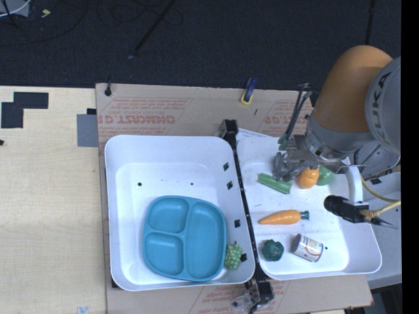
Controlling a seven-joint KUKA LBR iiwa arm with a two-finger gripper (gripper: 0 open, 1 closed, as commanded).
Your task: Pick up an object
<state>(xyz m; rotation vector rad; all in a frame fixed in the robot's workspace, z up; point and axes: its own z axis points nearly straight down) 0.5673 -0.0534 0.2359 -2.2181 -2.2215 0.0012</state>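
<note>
Hand (283,169) low in right bin (366,257), far end, just beside green stick (273,183) and orange fruit (307,177). You cannot tell its finger state here. Step: reaching for grasp, nothing lifted. Next: you need closure on one item, then straight lift.

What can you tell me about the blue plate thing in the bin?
The blue plate is a light blue tray that looks like smooth plastic, with rounded corners and three sunken sections: two on its left side and one big one on its right. It lies flat, right side up, slightly turned, on the floor of the left bin. A small bunch of green grapes sits against its lower right edge.
</note>
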